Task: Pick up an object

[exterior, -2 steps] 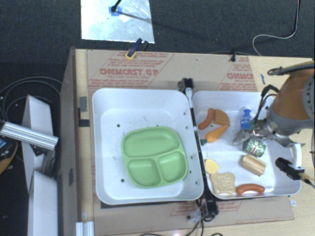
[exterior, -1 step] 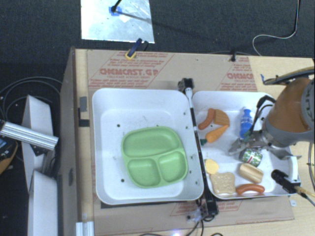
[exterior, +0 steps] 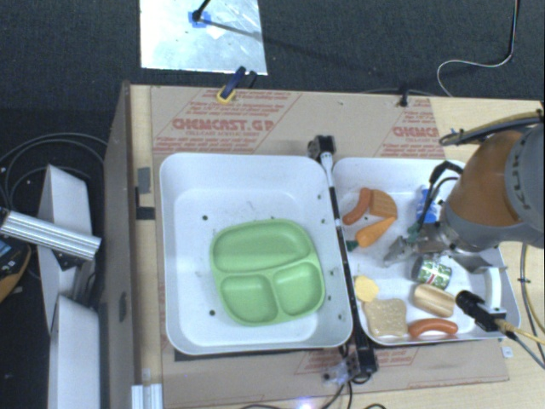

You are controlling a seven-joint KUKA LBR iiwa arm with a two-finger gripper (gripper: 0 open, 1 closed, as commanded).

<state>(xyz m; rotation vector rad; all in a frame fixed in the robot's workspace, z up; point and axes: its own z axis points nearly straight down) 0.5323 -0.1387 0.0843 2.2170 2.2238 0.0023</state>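
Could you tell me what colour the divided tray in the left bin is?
Light green; the divided tray shows clearly in the camera view.

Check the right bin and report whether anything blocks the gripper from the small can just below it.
Nothing visible does. The gripper sits low in the right bin, and the small can lies right beside it with bare bin floor between. The bread roll crowds the can's near side only.

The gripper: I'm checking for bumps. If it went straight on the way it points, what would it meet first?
Likely the orange carrot-like piece, just beyond the gripper, which points toward the view's left in the right bin. Height is unclear, so it might pass above it.
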